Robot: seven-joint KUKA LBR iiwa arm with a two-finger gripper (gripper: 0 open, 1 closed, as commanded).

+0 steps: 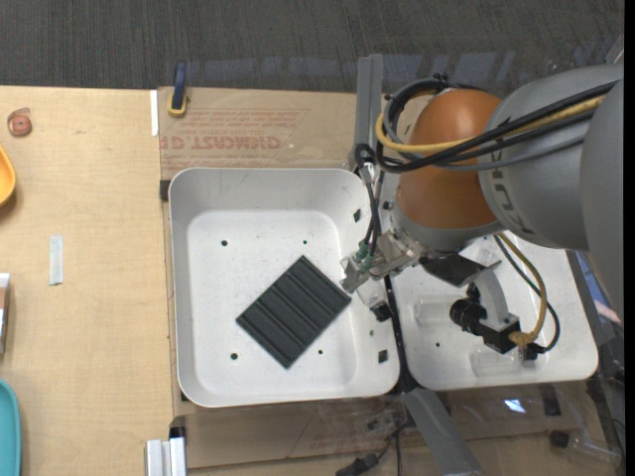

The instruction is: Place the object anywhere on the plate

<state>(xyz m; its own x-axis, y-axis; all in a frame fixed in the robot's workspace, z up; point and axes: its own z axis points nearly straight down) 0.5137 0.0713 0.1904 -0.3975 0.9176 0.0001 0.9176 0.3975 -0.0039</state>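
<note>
Gripper point(363, 266) at the end of the arm point(451, 172), hanging over the shared rim between the left bin point(189, 296) and the right bin point(575, 355). The wrist hides the tool from above, so it cannot be told whether the jaws are apart or together, and nothing can be seen between them. The plate point(295, 309), a dark ribbed slab set at a slant, lies flat in the left bin. Its nearest corner is just beside the jaws, below them and toward the view's left. The object cannot be picked out with certainty. A faint clear shape point(439, 315) on the floor of the right bin, near the jaws on the side away from the plate, may be it, and another pale shape point(493, 365) lies farther off that way. Risks, as judged from this view:

1. If the jaws are empty, a release here would put nothing on the plate, since the likely object appears to lie in the other bin.
2. If they do carry something, they stand at the plate's corner rather than over its middle, so a drop could land on the bin floor or tip off the ribbed edge.
3. A descent here could strike the rim between the bins.
4. The yellow and black cables point(526, 310) trailing under the wrist could snag or sweep a light, clear item aside.
</note>
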